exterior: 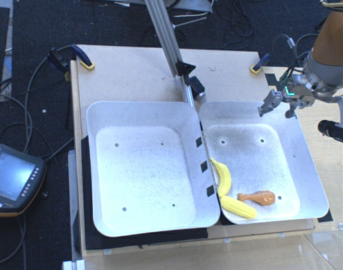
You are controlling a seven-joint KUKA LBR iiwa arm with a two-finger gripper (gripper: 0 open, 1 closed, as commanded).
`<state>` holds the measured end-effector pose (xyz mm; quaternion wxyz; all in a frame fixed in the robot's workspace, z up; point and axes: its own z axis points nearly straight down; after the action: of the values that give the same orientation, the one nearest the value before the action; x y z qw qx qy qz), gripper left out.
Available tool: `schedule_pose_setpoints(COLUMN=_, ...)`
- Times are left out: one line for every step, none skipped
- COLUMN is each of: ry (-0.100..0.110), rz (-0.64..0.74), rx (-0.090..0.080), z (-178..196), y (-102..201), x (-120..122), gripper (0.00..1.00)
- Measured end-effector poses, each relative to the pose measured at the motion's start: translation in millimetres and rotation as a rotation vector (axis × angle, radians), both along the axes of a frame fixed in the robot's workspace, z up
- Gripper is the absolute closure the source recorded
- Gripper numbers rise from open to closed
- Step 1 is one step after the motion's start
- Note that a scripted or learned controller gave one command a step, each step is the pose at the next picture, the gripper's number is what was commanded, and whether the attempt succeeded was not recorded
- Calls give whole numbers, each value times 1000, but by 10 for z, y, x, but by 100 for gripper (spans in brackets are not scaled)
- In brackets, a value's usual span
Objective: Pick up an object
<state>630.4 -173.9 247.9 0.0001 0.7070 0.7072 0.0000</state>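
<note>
In the right bin [284, 145], two yellow bananas lie near the front left: one curved banana [222, 176] along the divider and a second banana [239, 207] below it. Beside them rests an orange-brown drumstick-shaped toy [259, 197]. My gripper [278, 107] hangs over the right bin's back right rim, well away from the objects, with its fingers spread apart and nothing between them.
The left bin [103, 167] adjoins the right one. A slanted aluminium post [166, 35] rises from the bench behind the bins. Yellow clamps [87, 65] sit at the bench's back corners. A teach pendant [13, 179] lies on the floor at left.
</note>
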Motion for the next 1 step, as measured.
schedule_pose_setpoints(ry=0, rz=0, rx=0, z=-1, y=0, x=0, gripper=0)
